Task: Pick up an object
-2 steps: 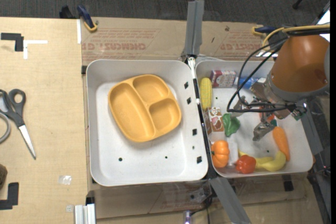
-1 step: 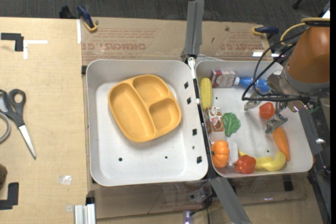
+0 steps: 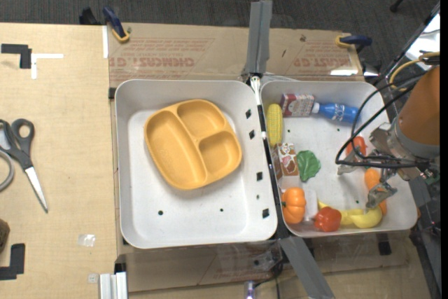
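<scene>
Toys crowd the right bin (image 3: 332, 157), and the gripper (image 3: 381, 194) hangs over the bin's near right corner; whether it is open or closed we cannot tell. The banana (image 3: 365, 219) lies against the bin's near wall, its long axis along that wall, ends curling toward the bin's middle. We judge it light, stiff and slick, best taken across its thick middle. A small orange piece (image 3: 371, 178) sits beside the gripper, its axis unclear.

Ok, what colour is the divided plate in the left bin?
The divided plate is a yellow-orange, plain with no pattern, seen clearly in the camera view.
</scene>
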Motion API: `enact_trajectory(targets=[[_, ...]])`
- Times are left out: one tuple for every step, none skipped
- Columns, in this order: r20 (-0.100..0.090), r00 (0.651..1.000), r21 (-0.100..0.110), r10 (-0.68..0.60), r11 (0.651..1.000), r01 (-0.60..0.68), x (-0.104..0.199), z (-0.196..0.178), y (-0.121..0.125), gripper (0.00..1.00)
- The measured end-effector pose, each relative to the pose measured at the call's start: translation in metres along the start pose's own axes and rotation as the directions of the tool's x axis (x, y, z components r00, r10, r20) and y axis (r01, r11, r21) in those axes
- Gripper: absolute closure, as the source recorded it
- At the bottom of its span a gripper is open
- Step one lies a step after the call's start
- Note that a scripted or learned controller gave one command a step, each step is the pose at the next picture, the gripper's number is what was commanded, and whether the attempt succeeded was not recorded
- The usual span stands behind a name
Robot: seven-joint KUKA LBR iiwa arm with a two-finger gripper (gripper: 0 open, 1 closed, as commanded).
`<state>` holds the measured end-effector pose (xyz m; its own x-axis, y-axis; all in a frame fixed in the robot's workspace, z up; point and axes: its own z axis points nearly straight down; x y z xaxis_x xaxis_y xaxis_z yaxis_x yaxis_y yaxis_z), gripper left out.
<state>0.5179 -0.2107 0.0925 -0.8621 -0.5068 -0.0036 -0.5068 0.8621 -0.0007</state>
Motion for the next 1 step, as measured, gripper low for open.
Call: enact_trajectory(targets=[[0.003,0.991,-0.005,-0.133,0.991,0.133,-0.0259,-0.0003,-0.0211,0.00]])
